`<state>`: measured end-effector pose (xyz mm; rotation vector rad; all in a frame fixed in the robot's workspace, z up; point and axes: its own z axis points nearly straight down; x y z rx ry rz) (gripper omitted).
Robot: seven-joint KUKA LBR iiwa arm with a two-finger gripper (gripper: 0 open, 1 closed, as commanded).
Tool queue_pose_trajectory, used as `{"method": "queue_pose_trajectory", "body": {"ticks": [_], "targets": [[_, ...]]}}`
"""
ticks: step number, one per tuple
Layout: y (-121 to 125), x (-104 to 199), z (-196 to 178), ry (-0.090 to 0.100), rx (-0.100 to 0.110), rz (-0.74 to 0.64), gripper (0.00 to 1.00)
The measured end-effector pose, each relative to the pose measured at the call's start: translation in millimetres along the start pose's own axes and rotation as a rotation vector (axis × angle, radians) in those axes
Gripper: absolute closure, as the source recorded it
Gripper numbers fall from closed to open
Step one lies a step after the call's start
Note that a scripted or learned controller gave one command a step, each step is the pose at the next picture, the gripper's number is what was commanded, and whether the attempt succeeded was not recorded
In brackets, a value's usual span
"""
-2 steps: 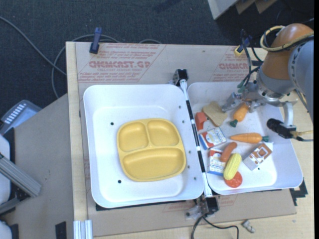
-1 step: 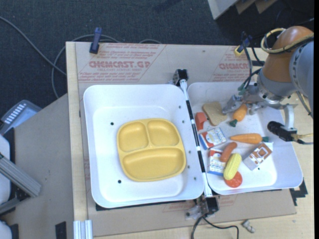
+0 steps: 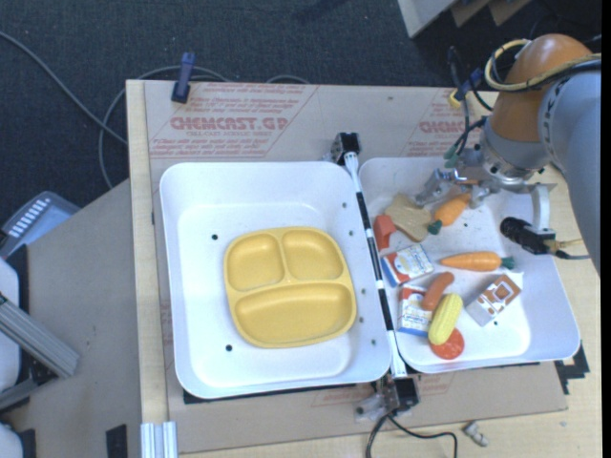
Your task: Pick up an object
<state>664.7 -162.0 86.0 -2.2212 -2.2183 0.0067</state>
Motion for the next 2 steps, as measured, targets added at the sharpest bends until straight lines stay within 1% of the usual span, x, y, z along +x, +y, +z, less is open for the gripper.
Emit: {"method": "queue_pose_trajectory", "body": {"ticks": [1,2], "targets": [[-0.5,-0.6,-9.3,-0.002,0.002,-0.001,1.00],[-6.0,98.9,-100.0,0.002,-0.009,-0.003,1.00]]}}
